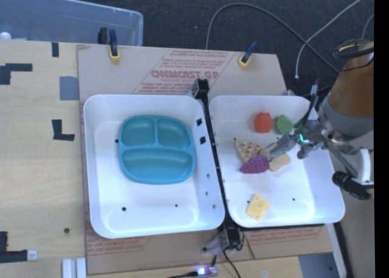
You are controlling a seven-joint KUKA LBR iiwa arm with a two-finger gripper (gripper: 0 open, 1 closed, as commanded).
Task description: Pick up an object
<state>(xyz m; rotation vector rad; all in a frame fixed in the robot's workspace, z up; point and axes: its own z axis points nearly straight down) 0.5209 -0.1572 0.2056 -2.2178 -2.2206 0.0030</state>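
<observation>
The right bin holds several toy foods: a red-orange piece, a green piece, a tan wedge, a purple grape bunch, a beige block and a yellow cheese chunk. My gripper reaches in from the right, low over the bin's middle right. It is just above the beige block and right of the wedge. Its fingers stand open, with nothing between them.
The left bin holds a blue divided plate. A black divider runs between the two bins. Cables arc over the bench behind the right bin. A clear plastic box stands at the back left.
</observation>
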